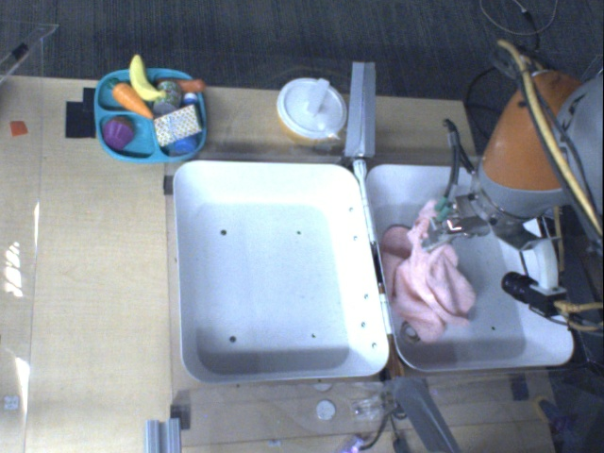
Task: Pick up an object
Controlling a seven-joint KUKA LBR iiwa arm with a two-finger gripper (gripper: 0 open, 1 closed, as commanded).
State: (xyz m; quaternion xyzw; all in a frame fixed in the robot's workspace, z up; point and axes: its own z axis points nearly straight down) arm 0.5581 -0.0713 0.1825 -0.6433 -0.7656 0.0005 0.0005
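Pink cloth (429,286) lying crumpled in the right bin (538,347), against its left wall. Gripper (442,226) sits at the cloth's upper edge, touching it; whether its grasp is closed cannot be told. Left bin (274,272) adjoins.

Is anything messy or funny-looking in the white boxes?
Yes. The pink cloth lies crumpled against the left wall of the right bin, bunched up right where the gripper sits on it. The left bin looks tidy.
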